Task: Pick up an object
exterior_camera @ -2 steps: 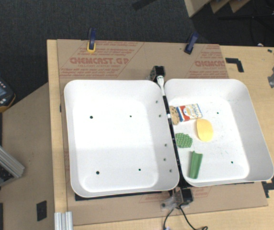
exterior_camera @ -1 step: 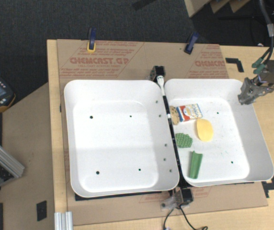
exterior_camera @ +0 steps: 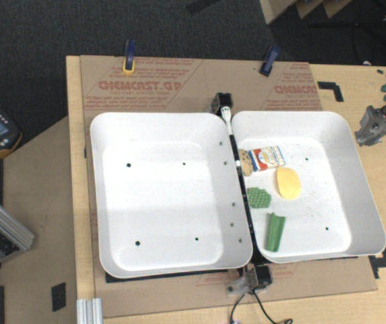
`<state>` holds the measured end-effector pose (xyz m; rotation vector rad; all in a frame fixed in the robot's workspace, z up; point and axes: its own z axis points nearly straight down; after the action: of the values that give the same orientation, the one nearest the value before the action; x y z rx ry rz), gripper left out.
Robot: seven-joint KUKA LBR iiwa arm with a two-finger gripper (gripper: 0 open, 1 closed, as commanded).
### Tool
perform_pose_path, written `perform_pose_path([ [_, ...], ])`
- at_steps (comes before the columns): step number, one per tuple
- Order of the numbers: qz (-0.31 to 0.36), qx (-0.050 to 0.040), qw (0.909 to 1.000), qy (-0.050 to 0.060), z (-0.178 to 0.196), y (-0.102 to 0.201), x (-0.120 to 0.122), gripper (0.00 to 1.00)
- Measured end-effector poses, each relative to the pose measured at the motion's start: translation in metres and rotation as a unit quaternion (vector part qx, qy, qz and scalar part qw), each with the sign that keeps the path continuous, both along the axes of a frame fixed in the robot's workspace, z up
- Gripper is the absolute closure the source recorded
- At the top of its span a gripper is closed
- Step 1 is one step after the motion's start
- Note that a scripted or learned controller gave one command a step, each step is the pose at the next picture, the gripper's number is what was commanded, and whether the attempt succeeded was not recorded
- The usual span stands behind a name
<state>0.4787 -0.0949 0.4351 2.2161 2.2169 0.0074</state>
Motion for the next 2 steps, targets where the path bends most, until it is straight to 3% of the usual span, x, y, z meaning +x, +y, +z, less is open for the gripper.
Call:
perform_pose_path([
  [1, 0.001, 0.0016, 1.0000, 0.008, -0.079, 0.030, 0.000, 1.00],
  [2, 0.003, 0.0013, 1.0000, 0.001, -0.041, 0.088, 0.001, 1.00],
])
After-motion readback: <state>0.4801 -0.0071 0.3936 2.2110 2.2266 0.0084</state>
